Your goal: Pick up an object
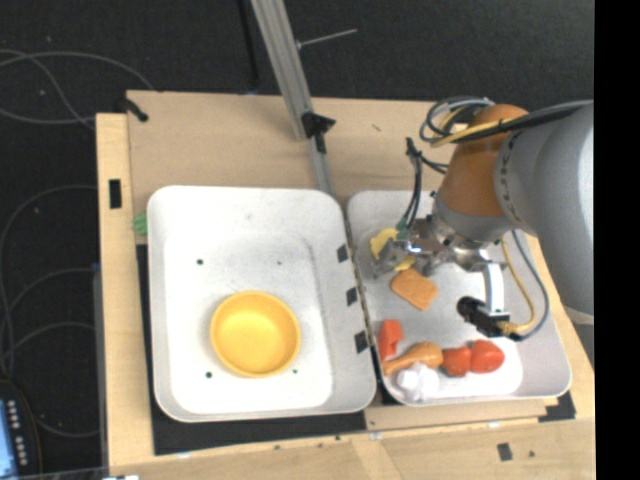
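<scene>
The pincer (408, 250) hangs low in the right bin (545, 368), just above the tan wedge (414, 289); whether its fingers are spread I cannot tell; the wedge looks light, stiff — best gripped across its short sides.

A tan wooden bench (230, 143) sits on dark flooring (120, 28) — thin cables (40, 88) trail there (left side).

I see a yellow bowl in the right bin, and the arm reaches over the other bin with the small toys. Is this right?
Not quite. The camera view shows the yellow bowl in the left bin, not the right one. The rest holds: the arm reaches over the right bin, which holds the small toys.
</scene>
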`<state>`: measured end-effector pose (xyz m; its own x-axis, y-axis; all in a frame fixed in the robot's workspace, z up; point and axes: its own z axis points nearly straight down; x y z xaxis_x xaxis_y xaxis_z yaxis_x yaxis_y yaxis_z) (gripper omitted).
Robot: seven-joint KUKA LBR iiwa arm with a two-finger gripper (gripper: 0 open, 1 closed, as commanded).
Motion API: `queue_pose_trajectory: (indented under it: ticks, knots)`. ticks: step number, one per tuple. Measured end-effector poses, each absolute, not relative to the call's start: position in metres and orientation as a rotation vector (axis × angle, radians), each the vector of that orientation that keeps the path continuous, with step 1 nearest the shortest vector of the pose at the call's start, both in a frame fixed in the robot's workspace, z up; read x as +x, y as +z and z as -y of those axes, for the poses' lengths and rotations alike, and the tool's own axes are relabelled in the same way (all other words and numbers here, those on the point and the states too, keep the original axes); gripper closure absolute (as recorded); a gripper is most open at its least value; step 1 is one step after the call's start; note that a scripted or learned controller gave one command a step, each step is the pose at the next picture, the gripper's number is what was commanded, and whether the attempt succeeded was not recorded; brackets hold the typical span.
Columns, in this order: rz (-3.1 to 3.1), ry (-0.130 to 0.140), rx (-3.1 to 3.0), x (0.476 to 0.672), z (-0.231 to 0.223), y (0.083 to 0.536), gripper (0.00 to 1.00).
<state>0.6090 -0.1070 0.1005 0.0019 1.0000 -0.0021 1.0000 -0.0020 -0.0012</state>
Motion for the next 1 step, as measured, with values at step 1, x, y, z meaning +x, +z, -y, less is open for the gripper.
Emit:
queue_pose_trajectory:
  ticks: [1]
  knots:
    - [-2.212, 0.002, 2.228, 0.6100, 0.1076, 0.1121, 1.00]
